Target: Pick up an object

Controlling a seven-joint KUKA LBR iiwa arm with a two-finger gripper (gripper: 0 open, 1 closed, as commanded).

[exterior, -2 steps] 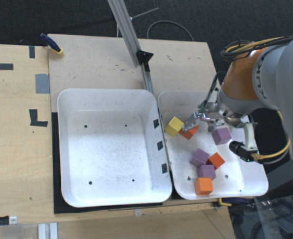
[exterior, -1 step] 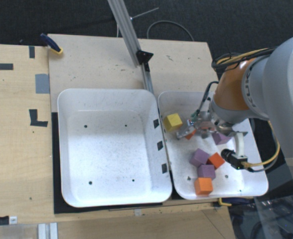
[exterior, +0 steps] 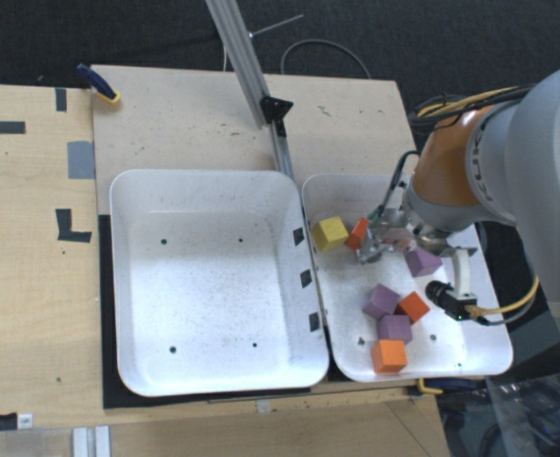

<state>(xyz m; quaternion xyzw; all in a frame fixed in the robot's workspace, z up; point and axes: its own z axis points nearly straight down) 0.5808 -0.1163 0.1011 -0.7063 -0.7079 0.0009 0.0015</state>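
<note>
An orange block (exterior: 358,233) sits against the gripper (exterior: 373,241).

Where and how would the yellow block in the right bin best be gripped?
Grip the yellow block across its two flat side faces, coming straight down from above. It lies near the right bin's left wall, with an orange block close on its right, so side approaches look cramped.

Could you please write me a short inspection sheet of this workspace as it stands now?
Surface: wooden bench with tape marks.
Job's things: right bin holds a yellow cube, purple blocks and orange blocks.
Clutter: nothing seen in the left bin.
Gripper: gripper low in the right bin, by an orange block.
Cables: black cable loop behind the bench.
Surroundings: slanted metal rail; dark floor.
</note>
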